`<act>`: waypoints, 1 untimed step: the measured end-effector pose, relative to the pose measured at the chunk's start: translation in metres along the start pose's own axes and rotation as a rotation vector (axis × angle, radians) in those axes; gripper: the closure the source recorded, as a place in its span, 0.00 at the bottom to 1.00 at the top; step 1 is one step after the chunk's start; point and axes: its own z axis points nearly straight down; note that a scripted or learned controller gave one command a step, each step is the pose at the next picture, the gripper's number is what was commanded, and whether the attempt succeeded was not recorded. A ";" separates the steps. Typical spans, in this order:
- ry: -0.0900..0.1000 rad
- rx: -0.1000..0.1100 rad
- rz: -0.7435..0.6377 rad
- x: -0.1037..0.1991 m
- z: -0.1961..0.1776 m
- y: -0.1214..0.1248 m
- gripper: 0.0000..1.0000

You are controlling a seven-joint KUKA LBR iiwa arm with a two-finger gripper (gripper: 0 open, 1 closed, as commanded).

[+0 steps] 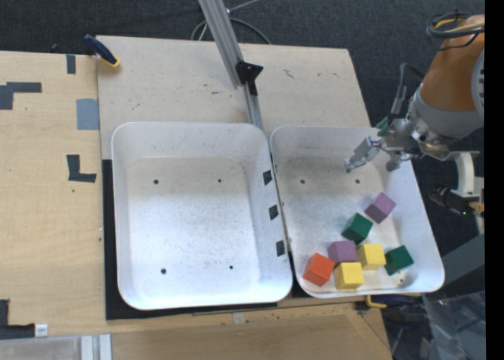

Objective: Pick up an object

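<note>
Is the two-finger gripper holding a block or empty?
Empty. The two-finger gripper hangs with spread fingers over bare floor of the right white bin, nothing between them.

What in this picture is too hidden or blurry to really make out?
- Gripper: small and blurred over the right bin; its finger spacing is unreadable.
- Arm: cut off by the right edge.
- Yellow blocks, purple block: packed tight, so their touching sides are hidden.
- Blue-and-yellow object, top left: too small to identify.

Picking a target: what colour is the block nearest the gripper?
Purple block, clearest in the camera view, below the gripper.
</note>
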 end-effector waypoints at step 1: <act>-0.005 -0.007 0.003 -0.021 0.095 -0.054 0.00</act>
